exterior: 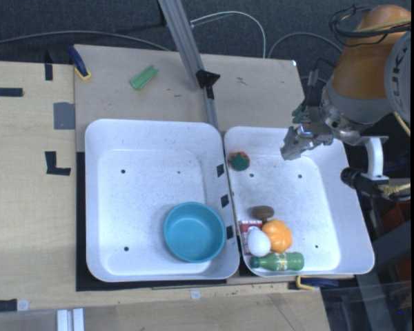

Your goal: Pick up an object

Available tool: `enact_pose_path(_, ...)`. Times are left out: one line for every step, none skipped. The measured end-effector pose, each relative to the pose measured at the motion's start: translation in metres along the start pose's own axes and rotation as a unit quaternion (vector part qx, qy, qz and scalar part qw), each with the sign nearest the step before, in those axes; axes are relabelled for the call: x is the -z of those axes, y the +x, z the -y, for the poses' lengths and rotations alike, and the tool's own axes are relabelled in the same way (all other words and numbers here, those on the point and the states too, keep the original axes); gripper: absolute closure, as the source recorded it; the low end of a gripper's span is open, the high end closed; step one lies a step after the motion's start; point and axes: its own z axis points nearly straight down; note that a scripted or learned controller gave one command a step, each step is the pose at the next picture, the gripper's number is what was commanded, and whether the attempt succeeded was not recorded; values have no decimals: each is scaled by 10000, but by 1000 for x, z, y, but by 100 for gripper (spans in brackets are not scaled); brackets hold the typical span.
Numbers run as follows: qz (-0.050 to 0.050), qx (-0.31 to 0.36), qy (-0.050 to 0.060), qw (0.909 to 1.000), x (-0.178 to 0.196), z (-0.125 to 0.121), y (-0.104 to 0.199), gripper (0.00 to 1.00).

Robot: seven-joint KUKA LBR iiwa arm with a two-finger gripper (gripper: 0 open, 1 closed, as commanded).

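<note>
**Gripper above the right bin, objects at 7 o'clock**

The gripper [298, 145] hangs over the right bin [331, 205] near its far edge; its opening cannot be told. At its 7 o'clock, near the bin's front-left corner, cluster an orange ball [277, 234], white egg [259, 243], brown piece [263, 212] and green bottle [279, 261]. A small green-and-red object [239, 161] lies at 9 o'clock.

The right bin [331, 185] lay open through its middle and far side, save a small ball [240, 161] near its far-left corner. A cluster [270, 243] crowded its near-left corner. In the left bin [124, 157], a bowl [194, 231] blocked the near-right corner.
</note>
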Motion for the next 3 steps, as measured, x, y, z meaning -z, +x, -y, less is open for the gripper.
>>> enact_pose_path(0, 1, 4, 10000, -15, -2, 48, 100)
enact_pose_path(-2, 3, 2, 10000, -18, -3, 98, 100)
enact_pose_path(-1, 10, 8, 10000, -30, 12, 160, 100)
